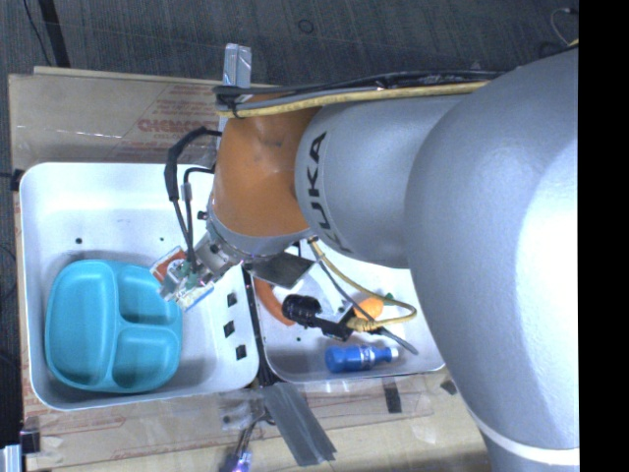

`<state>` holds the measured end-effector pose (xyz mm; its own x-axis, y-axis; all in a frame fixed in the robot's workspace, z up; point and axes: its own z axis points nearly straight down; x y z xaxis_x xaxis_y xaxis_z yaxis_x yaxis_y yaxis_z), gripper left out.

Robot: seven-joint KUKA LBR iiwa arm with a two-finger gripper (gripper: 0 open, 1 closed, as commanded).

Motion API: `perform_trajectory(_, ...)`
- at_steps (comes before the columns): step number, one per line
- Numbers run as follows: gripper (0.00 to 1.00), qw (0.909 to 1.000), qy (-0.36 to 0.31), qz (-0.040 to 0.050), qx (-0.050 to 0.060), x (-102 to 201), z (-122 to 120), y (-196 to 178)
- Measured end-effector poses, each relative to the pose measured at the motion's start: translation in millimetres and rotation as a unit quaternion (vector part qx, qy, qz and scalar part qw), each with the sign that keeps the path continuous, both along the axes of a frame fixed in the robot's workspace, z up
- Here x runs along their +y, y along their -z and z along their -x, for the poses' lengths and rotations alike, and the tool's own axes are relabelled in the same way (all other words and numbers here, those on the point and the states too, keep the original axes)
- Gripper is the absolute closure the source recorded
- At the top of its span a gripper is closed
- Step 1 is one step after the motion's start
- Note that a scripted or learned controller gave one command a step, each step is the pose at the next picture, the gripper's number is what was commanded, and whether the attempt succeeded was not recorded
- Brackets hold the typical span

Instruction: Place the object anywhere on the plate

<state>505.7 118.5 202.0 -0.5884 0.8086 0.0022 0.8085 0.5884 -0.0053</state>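
While dark carpet (295, 18) surrounds it, bench (88, 106) bears bins (88, 195).

gripper (183, 275) at blue plate (113, 327) rim

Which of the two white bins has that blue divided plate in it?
The left bin, the one farther from the arm's base. The blue plate lies in its lower part, with the gripper at the plate's upper right edge. The right bin holds a blue bottle instead.
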Motion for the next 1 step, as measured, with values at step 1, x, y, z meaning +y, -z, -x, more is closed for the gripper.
perform_trajectory(1, 0.00, 1.0000, 0.000, 0.0001, 0.000, -0.4, -0.2, -0.1)
